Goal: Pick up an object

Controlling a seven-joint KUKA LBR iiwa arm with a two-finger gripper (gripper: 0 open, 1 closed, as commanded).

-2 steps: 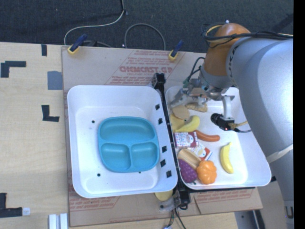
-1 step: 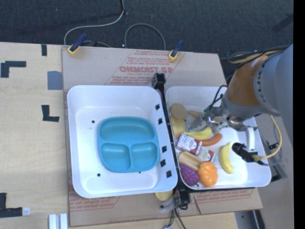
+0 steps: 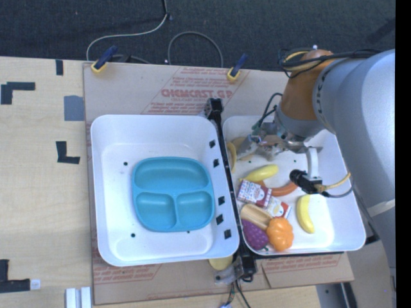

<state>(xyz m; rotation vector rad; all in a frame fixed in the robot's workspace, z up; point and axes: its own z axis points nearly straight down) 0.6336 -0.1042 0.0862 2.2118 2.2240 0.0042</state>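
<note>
On the left we see a blue tray in the left bin. In the right bin toy food crowds toward seven o'clock: a carton, an orange and a banana. At twelve o'clock the tool hangs low, its tip hidden by the wrist; we cannot tell its state.
</note>
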